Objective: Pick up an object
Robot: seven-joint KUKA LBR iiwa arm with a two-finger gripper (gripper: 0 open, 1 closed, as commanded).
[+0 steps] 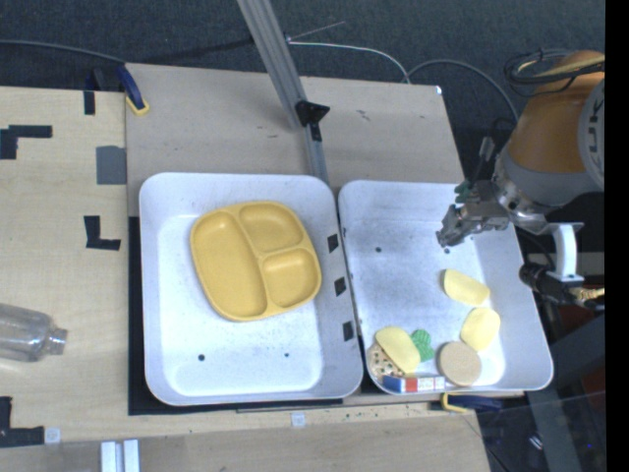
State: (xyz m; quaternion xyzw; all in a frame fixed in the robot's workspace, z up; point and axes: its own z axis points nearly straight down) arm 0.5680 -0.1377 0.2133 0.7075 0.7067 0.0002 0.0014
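The closest pickable thing is a pale yellow lump [465, 286], lying just below the jaws in the camera view, towards the front of the right bin [393, 254], with a strip of bare bin floor between it and them. A second yellow lump [481, 328] lies further the same way, beside the bin's right wall. Past it, in the front corner, is a tan disc [459, 362]. To the left of the disc are a small green piece [423, 341] and a yellow oblong [397, 347], which rests partly on a flat patterned card [379, 364]. A red, white and blue strip [413, 384] lies along the front wall.

The jaws hang over the back right part of this bin, dark against the white floor. I cannot tell whether they are apart or together, and whether they touch the floor is not clear either. The arm [550, 136] rises from them to the right, its orange band uppermost.

To the left of the jaws, across the wall between the two bins, the left bin [162, 293] holds a yellow divided plate [256, 259] lying flat towards its back. A grey metal pole [270, 37] slants away behind the bins, up and left of the jaws. Well apart from them, at the far left, a clear bottle [25, 332] lies on its side on the wooden surface [59, 185].
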